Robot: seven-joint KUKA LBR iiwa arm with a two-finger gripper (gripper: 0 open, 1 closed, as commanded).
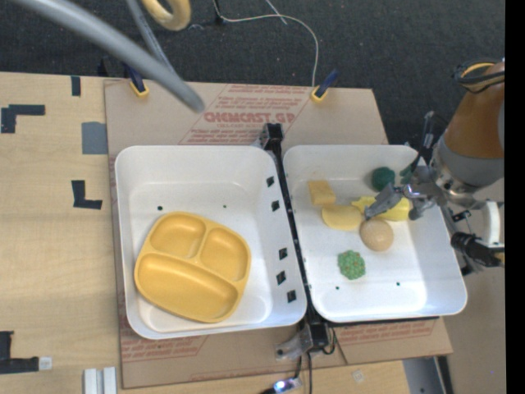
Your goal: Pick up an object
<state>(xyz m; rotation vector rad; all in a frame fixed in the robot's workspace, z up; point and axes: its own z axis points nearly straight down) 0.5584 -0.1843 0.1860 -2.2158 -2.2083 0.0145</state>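
Note:
The right bin (426,302) holds several small food-shaped objects: a yellow block (321,193), a pale yellow piece (340,217), a bright yellow piece (397,211), a tan egg-like ball (376,235), a dark green ball (382,177) and a light green broccoli-like piece (351,264). My gripper (392,199) reaches in from the right, low over the bright yellow piece and just above the tan ball. One grey finger (379,204) points left across the yellow pieces. Nothing is visibly held between the fingers.
The left bin (131,179) contains a yellow divided plate (193,265). A black divider (283,220) runs between the bins. Both bins sit on a cardboard sheet (238,113). A grey pole (98,31) crosses the upper left.

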